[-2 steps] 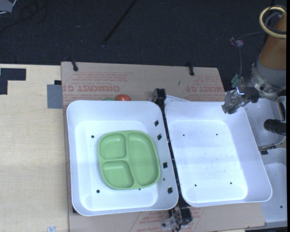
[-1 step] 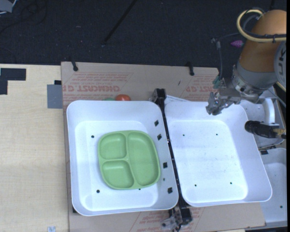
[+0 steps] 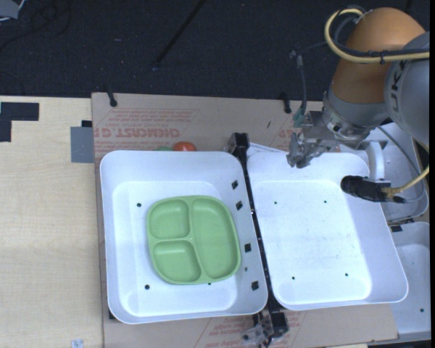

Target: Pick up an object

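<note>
Green plate (image 3: 193,239) (three-sectioned) in left bin (image 3: 123,176)

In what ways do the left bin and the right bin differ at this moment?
The left bin holds a green divided plate; the right bin shows a bare white floor. The gripper hangs over the far edge of the right bin, while no part of the arm is above the left bin. Both are shallow, white, roughly square, and sit side by side.

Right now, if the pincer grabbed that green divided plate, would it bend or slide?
The green divided plate looks like moulded plastic, so probably stiff and light. It lies flat in the left bin, so its low rim may be hard to grip, and it could slide on the smooth floor.
</note>
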{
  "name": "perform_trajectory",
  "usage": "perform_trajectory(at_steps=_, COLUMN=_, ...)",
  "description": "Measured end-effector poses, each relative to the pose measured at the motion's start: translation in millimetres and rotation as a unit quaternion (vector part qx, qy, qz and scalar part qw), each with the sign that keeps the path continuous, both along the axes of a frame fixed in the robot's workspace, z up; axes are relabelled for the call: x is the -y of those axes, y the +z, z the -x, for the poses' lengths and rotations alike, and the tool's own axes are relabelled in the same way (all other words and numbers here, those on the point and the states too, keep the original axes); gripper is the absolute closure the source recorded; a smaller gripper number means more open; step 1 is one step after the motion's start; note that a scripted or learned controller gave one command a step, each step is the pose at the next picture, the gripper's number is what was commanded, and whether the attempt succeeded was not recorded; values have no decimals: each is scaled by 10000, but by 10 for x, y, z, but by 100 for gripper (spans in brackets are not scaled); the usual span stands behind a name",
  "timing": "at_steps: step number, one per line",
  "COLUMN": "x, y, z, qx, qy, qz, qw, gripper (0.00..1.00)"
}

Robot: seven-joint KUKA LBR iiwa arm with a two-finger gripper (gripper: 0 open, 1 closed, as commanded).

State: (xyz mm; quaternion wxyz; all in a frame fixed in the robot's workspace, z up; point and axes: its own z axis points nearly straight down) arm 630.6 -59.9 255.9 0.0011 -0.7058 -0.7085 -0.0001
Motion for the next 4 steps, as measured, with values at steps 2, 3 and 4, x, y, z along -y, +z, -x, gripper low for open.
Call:
perform_trajectory(at_steps=2, x=-1054, y=-300, z=15, qx=-16, qy=-3, qz=6, qw=10000, gripper=100)
perform_trajectory(at_steps=3, x=-1501, y=-372, z=30, qx=-18, qy=-1, qz=4, qw=10000, gripper=100)
perform_trajectory(at_steps=4, x=-1488, y=-368, z=30, qx=-16, qy=-10, qz=11, qw=10000, gripper=0)
